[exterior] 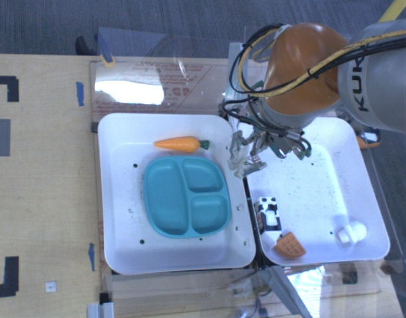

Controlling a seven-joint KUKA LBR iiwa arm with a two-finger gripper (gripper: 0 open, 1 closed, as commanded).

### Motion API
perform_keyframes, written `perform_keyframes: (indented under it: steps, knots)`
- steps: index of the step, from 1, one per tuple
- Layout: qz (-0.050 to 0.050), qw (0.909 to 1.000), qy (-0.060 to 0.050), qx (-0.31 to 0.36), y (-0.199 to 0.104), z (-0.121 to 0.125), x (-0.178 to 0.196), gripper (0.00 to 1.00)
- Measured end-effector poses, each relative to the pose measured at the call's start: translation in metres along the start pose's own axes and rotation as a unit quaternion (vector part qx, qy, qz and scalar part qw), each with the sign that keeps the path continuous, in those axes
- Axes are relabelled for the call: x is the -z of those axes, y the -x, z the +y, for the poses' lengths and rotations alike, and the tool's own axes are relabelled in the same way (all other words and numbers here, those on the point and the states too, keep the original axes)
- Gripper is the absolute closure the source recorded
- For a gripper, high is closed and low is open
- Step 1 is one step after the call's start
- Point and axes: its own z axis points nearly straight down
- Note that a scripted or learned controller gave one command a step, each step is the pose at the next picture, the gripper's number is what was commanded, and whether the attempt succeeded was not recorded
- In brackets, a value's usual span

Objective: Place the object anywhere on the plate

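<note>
so the pincer (246, 156) hangs over the bins' seam, can't tell its state, and the carrot (180, 144) lies just left, long axis pointing roughly toward it, above the plate (187, 196).

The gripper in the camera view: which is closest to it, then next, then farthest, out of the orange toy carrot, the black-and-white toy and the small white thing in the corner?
From the gripper:
1. Black-and-white toy, right bin, just below it.
2. Orange toy carrot, left bin, above the teal divided plate; close to the first.
3. Small white object, right bin's far lower corner.
</note>
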Motion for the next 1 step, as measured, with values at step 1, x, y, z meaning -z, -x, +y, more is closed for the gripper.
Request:
perform_keyframes:
  steps: [1]
  knots:
    - [-0.002,0.9978,-0.001,-0.067,0.0076,0.0243,0.0651,1.00]
